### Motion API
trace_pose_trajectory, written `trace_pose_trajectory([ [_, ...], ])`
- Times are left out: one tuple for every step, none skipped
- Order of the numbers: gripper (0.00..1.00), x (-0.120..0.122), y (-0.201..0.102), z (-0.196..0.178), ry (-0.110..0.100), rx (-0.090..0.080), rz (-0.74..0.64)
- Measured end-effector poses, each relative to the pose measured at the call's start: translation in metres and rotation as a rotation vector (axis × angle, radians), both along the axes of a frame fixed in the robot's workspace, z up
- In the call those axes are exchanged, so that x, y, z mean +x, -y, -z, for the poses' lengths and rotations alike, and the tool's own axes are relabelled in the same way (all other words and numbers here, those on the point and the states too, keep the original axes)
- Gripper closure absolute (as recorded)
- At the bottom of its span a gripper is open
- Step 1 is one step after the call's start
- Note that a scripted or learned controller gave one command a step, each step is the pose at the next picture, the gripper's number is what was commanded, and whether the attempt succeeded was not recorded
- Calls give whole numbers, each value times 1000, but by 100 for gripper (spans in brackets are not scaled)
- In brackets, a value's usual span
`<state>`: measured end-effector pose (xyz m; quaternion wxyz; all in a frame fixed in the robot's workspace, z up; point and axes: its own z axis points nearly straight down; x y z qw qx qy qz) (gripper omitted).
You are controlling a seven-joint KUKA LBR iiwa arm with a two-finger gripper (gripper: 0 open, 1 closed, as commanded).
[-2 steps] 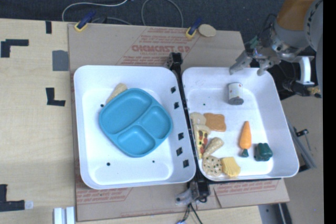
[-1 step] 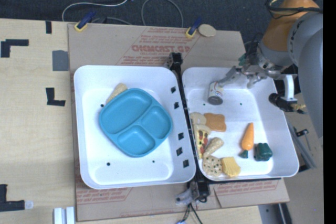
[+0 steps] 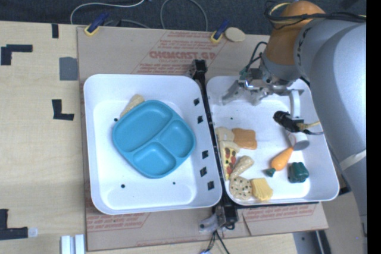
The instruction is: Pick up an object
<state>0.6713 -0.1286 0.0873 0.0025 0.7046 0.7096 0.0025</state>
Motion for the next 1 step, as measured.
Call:
trace_pose_trajectory([
  [0,-84,-14,0,-2,-2,8],
])
